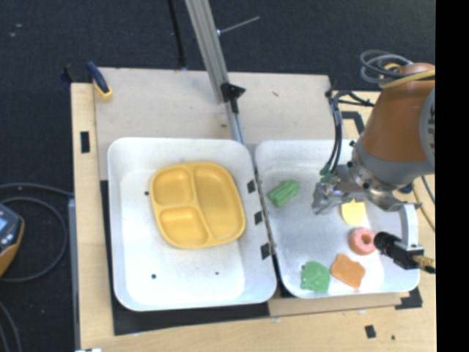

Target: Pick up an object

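Hovering over right bin (293,152), claw (323,199) state: can't tell. Nearest obj: green block (283,192), just left of claw; looks light, prob soft foam. Grip across short sides, mid-body.

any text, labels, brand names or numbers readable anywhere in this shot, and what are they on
No readable text anywhere in the camera view.
Yellow divided plate: plain, no print.
Toy pieces in the right bin: no markings.
Arm's orange band: no legible logo.
Dark device at the left edge: too small and blurred to read.
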